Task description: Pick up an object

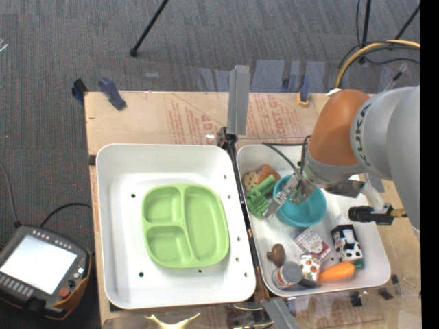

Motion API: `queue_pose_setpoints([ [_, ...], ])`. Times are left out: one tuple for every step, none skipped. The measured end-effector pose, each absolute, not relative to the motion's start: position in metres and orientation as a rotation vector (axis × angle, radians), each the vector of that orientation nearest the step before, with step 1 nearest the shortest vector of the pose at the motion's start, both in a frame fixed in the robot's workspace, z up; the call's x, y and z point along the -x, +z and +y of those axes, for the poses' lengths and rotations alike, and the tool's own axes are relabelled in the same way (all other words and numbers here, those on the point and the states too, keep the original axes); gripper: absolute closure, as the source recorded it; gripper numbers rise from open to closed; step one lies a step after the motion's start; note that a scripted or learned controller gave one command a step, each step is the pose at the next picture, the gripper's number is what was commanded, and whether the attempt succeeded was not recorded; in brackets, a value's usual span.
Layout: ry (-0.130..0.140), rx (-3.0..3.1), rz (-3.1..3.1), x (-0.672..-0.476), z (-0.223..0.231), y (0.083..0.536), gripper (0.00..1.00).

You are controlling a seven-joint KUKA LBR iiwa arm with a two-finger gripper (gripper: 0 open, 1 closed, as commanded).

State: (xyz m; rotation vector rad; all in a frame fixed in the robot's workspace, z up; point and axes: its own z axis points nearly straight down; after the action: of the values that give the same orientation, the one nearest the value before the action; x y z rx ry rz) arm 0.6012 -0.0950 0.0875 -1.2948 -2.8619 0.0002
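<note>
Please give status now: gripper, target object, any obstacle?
Gripper low over teal bowl in right bin, nothing seen held. Green toy and cracker crowd bowl's left side.

The grey robot arm [384, 125] carries dark letters "KU" on its side, close to the orange band; the rest of the word is cut off. The brown cardboard sheet [171, 115] under the two bins has red printed letters near its far edge, upside down and too blurred to read with certainty.
</note>
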Motion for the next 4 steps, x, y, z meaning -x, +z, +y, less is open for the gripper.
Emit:
queue_pose_setpoints([
  [0.002, 1.43, -2.794, -0.558, -0.09, 0.087, 0.0],
  [0.001, 1.524, -2.742, -0.475, -0.093, 0.086, 0.0],
  [-0.008, 1.529, -2.76, -0.481, -0.094, 0.101, 1.0],
  [-0.003, 1.568, -2.74, -0.555, -0.127, 0.092, 1.0],
])
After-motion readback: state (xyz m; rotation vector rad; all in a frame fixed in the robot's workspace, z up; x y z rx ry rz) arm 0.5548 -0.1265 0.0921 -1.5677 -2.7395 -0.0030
